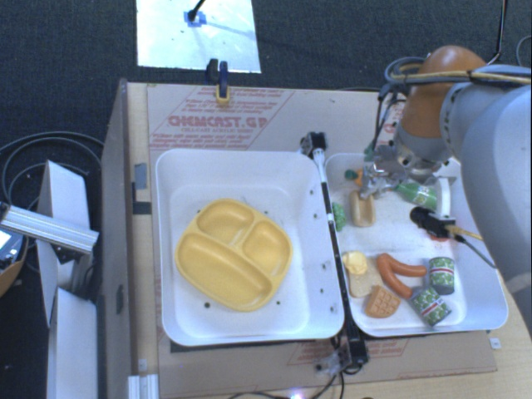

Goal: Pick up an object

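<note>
My gripper [372, 181] hangs over the far left part of the right bin [482, 310]. Just below it in the view lies a tan bread-like piece [362, 211]; whether they touch is unclear. A green bottle [416, 194] lies right beside the gripper. Nearer the front are a red sausage [399, 274], two green-labelled cans [441, 274] [431, 306], a brown waffle piece [382, 302], and a yellow piece [355, 263] on a tan slice [362, 284].
The left bin [179, 173] holds a yellow divided plate [233, 253]. A small green item [338, 216] rests against the wall between the bins. A small orange bit [354, 174] lies at the right bin's far left corner.
</note>
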Robot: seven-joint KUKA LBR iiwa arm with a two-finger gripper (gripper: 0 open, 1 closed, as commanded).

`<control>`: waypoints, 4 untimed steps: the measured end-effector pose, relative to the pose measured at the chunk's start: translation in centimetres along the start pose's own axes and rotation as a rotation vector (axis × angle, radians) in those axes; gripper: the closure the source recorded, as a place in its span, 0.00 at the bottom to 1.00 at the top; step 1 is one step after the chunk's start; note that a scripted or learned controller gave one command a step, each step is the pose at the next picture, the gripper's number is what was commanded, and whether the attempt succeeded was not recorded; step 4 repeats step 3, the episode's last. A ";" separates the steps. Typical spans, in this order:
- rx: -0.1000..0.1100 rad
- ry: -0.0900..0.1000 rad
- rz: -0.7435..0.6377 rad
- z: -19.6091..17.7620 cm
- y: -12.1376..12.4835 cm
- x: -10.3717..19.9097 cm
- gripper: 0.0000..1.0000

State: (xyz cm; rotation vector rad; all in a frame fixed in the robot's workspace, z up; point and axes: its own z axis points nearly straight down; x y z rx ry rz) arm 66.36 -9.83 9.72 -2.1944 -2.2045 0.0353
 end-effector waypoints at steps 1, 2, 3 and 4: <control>-0.042 -0.007 0.003 -11.5 -11.2 -0.8 1.00; -0.040 -0.006 0.001 -13.2 -9.7 -0.3 1.00; -0.039 -0.005 0.001 -13.6 -13.7 6.2 1.00; -0.039 -0.005 0.001 -13.6 -13.7 6.2 1.00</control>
